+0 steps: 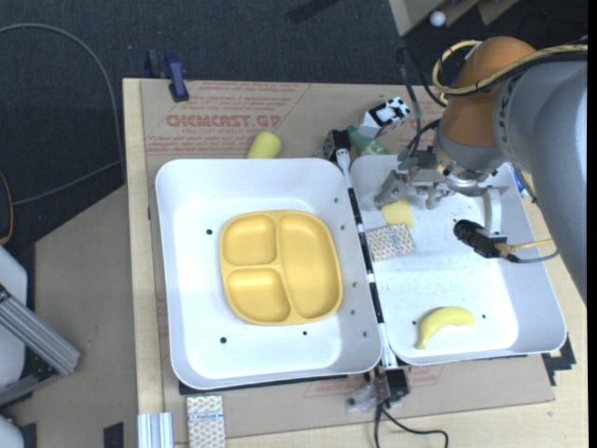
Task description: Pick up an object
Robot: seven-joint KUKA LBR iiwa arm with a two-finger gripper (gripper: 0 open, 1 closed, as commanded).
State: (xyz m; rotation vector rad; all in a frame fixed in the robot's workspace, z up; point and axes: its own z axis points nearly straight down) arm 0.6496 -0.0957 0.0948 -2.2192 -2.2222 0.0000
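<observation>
Nearest the viewer, well below the claw (pixel 415 189) in the right bin (pixel 522 329): a banana (pixel 443 322). Just beneath the claw: a patterned sponge (pixel 390 242), then a yellow block (pixel 398 214) almost touching. Claw opening impossible to tell. Left: yellow divided plate (pixel 280 267).

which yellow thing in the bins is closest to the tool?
The small pale yellow block in the right bin's upper left, just below the tool. The yellow banana lies near that bin's lower edge; the yellow divided plate is in the left bin.
</observation>
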